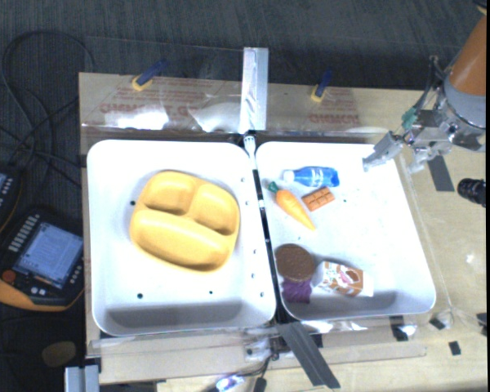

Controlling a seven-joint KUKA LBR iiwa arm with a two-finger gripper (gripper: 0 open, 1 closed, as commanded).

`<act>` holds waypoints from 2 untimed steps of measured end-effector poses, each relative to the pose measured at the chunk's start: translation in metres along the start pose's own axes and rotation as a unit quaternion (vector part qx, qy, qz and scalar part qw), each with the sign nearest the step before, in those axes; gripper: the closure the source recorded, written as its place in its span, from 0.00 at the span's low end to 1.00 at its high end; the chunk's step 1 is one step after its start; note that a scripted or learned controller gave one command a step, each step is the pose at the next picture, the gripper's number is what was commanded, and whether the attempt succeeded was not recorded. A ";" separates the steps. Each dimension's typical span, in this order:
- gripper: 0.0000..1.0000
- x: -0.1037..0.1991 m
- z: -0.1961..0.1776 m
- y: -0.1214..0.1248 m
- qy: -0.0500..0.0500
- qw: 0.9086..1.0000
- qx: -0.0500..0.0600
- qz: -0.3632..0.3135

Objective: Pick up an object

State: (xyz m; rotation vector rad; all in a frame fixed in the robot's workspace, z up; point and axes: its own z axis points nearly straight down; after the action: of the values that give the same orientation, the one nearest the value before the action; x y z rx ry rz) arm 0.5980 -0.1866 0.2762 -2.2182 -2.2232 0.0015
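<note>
From the overhead camera, you can see the gripper [389,147] poised over the far right corner of the right bin [416,256], with nothing between its fingers; whether the jaws are wide or narrow you cannot tell from here. Every candidate lies in that bin: the blue bottle [310,175], the carrot [293,206] touching an orange block [318,199], and nearer you a brown disc [293,261] beside a printed pouch [341,278]. The left bin [106,219] holds a yellow tray [184,218]. The pick looks not yet begun; descent, grasp and lift all remain.
</note>
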 end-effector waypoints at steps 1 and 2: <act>0.00 0.038 0.179 0.041 -0.002 0.995 0.000 0.103; 0.00 0.077 0.187 0.016 -0.003 0.998 -0.006 0.058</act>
State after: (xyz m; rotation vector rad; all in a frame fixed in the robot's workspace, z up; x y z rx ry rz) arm 0.6136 -0.1097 0.0896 -2.3538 -2.0983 -0.0033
